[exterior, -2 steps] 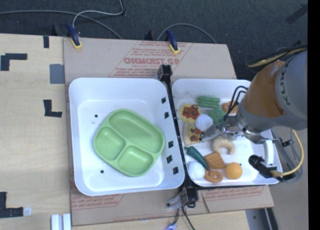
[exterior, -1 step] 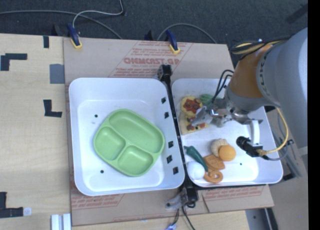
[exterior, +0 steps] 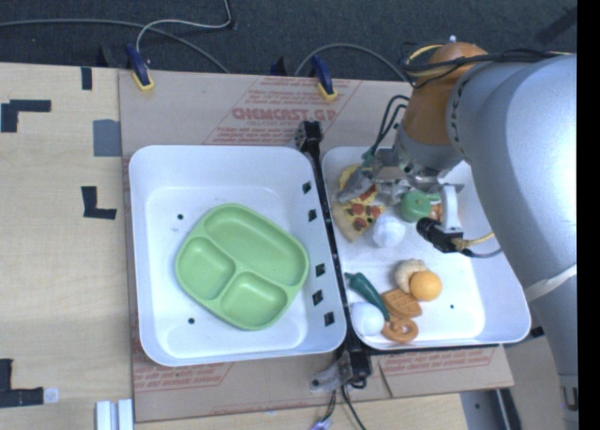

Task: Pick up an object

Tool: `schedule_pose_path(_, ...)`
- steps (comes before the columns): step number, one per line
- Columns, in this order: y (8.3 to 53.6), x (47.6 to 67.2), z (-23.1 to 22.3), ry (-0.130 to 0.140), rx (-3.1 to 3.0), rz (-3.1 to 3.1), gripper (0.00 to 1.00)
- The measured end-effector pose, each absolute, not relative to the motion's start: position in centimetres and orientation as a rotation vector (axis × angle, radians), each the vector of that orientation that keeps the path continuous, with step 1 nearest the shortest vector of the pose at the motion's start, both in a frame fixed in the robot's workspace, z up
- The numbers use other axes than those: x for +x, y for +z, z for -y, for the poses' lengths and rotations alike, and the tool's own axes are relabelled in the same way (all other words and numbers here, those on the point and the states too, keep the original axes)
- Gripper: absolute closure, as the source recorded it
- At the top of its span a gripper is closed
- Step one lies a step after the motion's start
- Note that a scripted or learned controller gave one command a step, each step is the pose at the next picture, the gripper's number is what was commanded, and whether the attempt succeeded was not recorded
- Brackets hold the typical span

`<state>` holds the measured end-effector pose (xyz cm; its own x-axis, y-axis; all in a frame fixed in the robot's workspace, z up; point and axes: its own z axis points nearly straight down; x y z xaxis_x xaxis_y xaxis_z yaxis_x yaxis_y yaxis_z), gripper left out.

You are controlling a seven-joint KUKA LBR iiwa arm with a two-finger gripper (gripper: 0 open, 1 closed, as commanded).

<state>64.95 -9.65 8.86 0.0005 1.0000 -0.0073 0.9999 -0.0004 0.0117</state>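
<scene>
My gripper (exterior: 392, 190) is low in the far part of the right bin (exterior: 487, 320), under the orange wrist band. It hangs over a cluster of toys: a pizza slice (exterior: 356, 211) on its left, a green round piece (exterior: 416, 204) on its right, and a white lump (exterior: 388, 230) in front of it. The wrist body hides whether it touches any of them. Nearer the front lie an orange ball (exterior: 427, 286), a beige piece (exterior: 406, 272), a dark green pepper-like toy (exterior: 367, 291), a pretzel (exterior: 403, 330) and a white egg (exterior: 368, 322).
The left bin (exterior: 155, 185) holds a light green divided plate (exterior: 242, 265). A black clamp strip (exterior: 323, 231) runs along the wall between the two bins. The big grey arm (exterior: 525, 156) covers the right side, and a yellow-tipped cable (exterior: 464, 244) loops beside the wrist.
</scene>
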Motion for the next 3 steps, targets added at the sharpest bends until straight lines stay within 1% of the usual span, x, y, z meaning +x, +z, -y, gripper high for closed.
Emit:
schedule_pose_path(1,8.9,63.7,9.7,0.007,2.213,-2.213,0.00)
schedule_pose_path(2,8.6,64.6,10.0,0.000,2.217,-2.222,0.00)
schedule_pose_path(3,8.5,66.9,9.8,0.001,2.217,-2.224,0.00)
